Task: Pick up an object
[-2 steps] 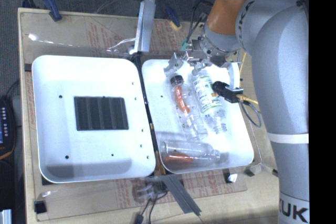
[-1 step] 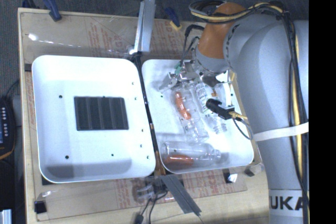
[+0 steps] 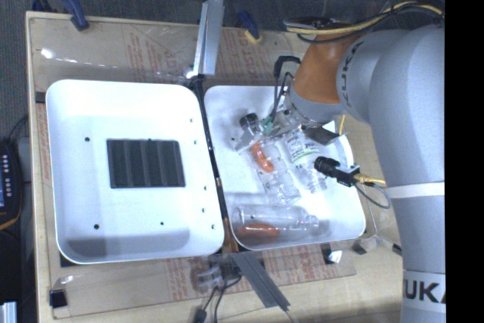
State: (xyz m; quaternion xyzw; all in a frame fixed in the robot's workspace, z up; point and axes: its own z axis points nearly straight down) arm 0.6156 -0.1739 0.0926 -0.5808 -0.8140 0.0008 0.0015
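1. I see the pincer [image 3: 281, 126] down in the right bin [image 3: 348, 219], among clear plastic items; I cannot tell its state.
2. An orange-tipped clear piece [image 3: 262, 156] lies just at its 7 o'clock; a clear bottle [image 3: 276, 222] lies along the near wall.
3. At 9 o'clock, the left bin [image 3: 76, 163] holds a dark ribbed tray [image 3: 145, 163] mid-floor, with bare floor around it.

Arm [image 3: 393, 87] reaches from right over right bin [image 3: 344, 219]. Gripper [image 3: 274, 134] sits low among clear plastic items; a bottle [image 3: 276, 222] lies along the near wall. Left bin [image 3: 76, 163] holds a dark grate [image 3: 145, 163].
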